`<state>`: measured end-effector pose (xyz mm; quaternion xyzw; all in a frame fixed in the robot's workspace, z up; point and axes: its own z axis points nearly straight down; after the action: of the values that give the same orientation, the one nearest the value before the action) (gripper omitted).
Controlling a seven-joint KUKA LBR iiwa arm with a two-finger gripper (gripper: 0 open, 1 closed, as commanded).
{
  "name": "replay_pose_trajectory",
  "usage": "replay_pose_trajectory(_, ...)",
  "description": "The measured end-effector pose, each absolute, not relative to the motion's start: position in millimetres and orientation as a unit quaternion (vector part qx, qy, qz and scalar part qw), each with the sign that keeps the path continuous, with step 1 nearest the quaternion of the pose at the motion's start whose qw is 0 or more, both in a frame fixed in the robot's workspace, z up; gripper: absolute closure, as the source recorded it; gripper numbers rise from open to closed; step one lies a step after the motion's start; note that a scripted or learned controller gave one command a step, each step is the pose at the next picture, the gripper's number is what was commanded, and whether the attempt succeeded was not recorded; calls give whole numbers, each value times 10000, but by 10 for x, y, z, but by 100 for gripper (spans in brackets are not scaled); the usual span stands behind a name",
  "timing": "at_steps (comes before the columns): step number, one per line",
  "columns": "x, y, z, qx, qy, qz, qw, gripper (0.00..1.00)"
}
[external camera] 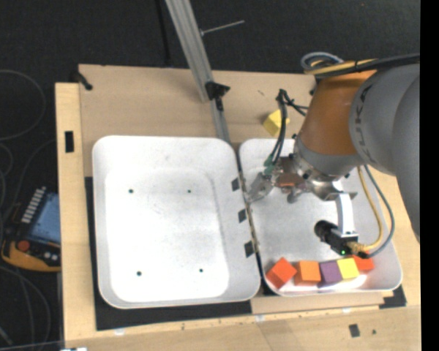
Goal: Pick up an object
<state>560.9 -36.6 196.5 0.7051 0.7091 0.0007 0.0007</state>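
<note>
Grey arm [391, 115], orange wrist band [336, 119], yellow and grey cables [384, 218]

blocks in a row along right bin's near edge, left to right: orange cube [282, 271] turned slightly, orange block [308, 271], purple [329, 271], yellow [347, 269], small red-orange piece [364, 264] at right end; neighbours touching or nearly

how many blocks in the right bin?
4, in a row along the near wall of the right bin: orange block, lighter orange block, purple block, yellow block. The arm may hide more.
</note>
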Motion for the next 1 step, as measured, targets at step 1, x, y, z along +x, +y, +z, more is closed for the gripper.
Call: replay_pose_trajectory(1, 5404, -1142, 2733, 7095, 7047, 15, 53, 0)
